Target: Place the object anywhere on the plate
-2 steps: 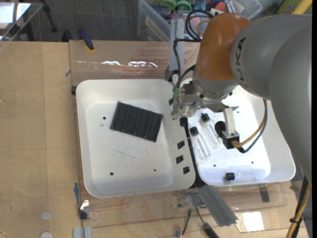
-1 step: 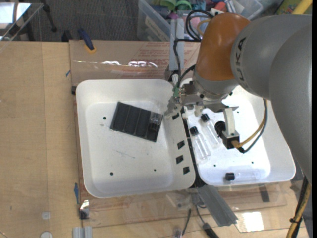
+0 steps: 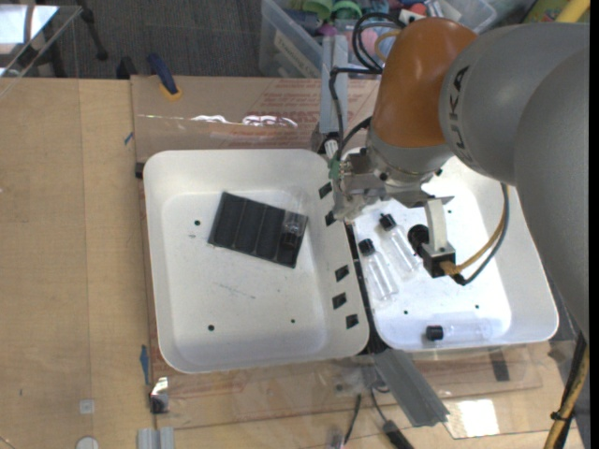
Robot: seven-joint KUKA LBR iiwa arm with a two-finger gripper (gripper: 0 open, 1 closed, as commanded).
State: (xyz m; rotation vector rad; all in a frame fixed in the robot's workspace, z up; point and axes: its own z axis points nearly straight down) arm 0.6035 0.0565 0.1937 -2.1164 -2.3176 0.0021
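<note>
A flat black ribbed plate (image 3: 251, 226) lies tilted in the left bin (image 3: 187, 325). Something small and clear with a dark part (image 3: 295, 223) rests at the plate's right end. In the right bin (image 3: 524, 316) lie two clear tubes with black caps (image 3: 386, 262), close to the divider, and a third clear piece with a black cap (image 3: 454, 331) lies near the front wall. My gripper (image 3: 349, 197) hangs under the orange-banded wrist, above the rim between the two bins, just left of the clear tubes and right of the plate. I see nothing held in it.
Small black squares (image 3: 341, 273) mark the rim between the bins. A clear crate of colourful toys (image 3: 374, 3) stands behind the bench. The big grey arm (image 3: 533, 82) covers the right bin's back corner. Wooden bench surface spreads to the left.
</note>
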